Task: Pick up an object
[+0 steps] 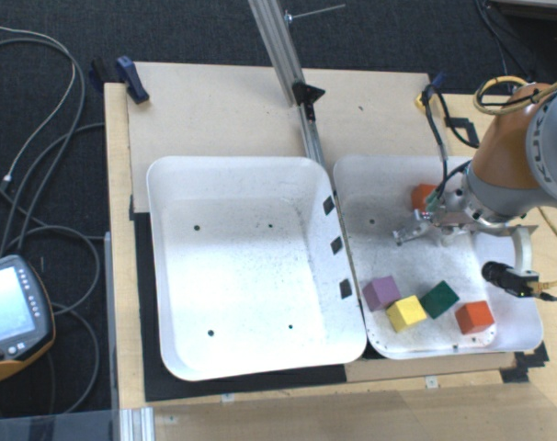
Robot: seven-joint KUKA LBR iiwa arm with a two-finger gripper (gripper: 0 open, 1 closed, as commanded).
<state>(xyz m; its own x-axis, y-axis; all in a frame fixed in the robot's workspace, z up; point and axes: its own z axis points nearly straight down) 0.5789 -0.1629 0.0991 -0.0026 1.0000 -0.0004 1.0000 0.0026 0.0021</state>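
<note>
Low in the right bin (389,182), pincer (409,235) with spread unreadable; orange block (423,195) just behind, toward the far rim, four blocks (410,311) nearer the front rim.

Open floor left of tool (409,235); blocks (410,311) crowding near wall.

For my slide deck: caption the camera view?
Tool over right bin near purple, yellow, green, orange cubes.

blue clamp (131,78) bench corner | metal pole (280,53) slanting | pendant (12,315) left | cables (30,154)
</note>
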